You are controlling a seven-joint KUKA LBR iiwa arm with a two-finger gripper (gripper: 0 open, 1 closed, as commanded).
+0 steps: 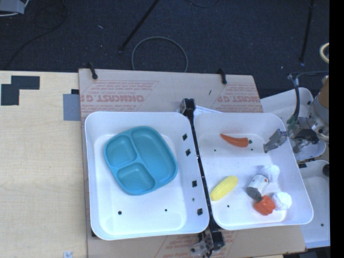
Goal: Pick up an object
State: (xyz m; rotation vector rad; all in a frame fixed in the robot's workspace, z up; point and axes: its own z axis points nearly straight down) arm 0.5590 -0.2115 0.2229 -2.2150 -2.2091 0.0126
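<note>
The right bin [244, 222] holds an orange-red chili pepper [235, 140] near its far side and a yellow corn cob [223, 187] towards its front left. At its front right, a small white and grey can [258, 183], a red-orange piece [264, 206] and a white lump [282, 200] lie close together. My gripper [284, 137] hangs over the bin's right rim, to the right of the pepper and apart from it. Nothing shows in its grasp.
A blue divided plate [141, 159] lies in the left bin [102, 219]. A black divider [196, 165] with clips runs between the bins. Cardboard [161, 93] lies under both. Cables and white hardware [306, 98] crowd the right side by the arm.
</note>
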